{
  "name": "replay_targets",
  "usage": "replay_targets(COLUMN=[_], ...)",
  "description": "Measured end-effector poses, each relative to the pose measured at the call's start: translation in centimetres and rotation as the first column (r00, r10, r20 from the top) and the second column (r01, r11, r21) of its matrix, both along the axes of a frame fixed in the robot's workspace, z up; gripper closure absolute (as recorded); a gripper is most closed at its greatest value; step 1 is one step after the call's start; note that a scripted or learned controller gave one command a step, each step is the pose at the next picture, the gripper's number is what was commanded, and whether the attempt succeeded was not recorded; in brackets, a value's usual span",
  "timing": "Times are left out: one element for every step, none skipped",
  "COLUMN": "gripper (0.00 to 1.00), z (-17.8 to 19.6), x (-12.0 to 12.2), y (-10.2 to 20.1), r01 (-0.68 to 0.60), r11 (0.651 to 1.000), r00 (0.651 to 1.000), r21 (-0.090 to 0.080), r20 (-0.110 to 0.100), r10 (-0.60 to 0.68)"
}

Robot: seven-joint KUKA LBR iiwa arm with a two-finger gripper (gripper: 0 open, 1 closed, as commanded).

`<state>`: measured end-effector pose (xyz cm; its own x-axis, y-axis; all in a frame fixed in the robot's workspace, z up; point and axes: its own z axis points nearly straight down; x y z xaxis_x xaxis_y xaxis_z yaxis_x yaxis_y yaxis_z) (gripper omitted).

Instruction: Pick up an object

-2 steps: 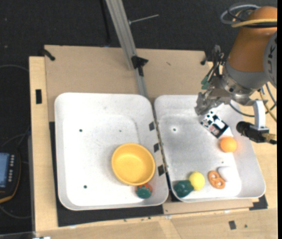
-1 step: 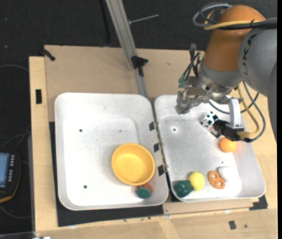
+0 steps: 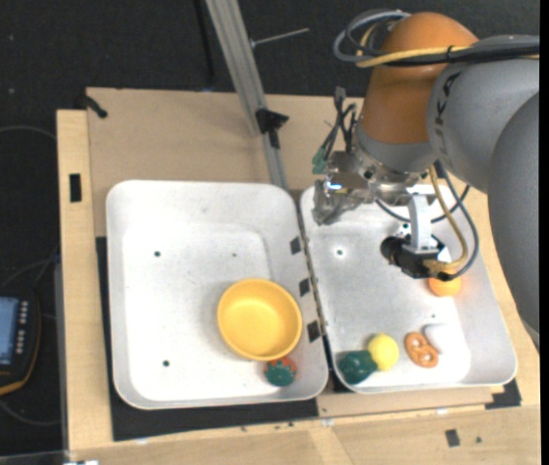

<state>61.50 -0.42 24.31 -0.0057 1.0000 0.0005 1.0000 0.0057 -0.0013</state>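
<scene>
Left bin [image 3: 158,221]: yellow bowl [image 3: 259,318], teal toy [image 3: 280,373]. Right bin [image 3: 371,269]: yellow ball [image 3: 383,351], green piece [image 3: 356,364], pretzel [image 3: 421,348]. Gripper [image 3: 328,201] state: can't tell

The grey arm [image 3: 492,114] enters from the right edge and bends down at the orange band [image 3: 405,76] above the wrist. Loose cables loop over the band's top and hang beside the wrist. Below it the gripper [image 3: 332,200] points downward and to the left, its metal parts crowded together in view
</scene>
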Motion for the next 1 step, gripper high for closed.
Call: replay_targets(gripper=[1.0], z=[-0.09], x=[0.73], y=[6.32], r01=[-0.002], r11=[1.0], r00=[1.0], r21=[0.001], r20=[0.003], r10=[0.002])
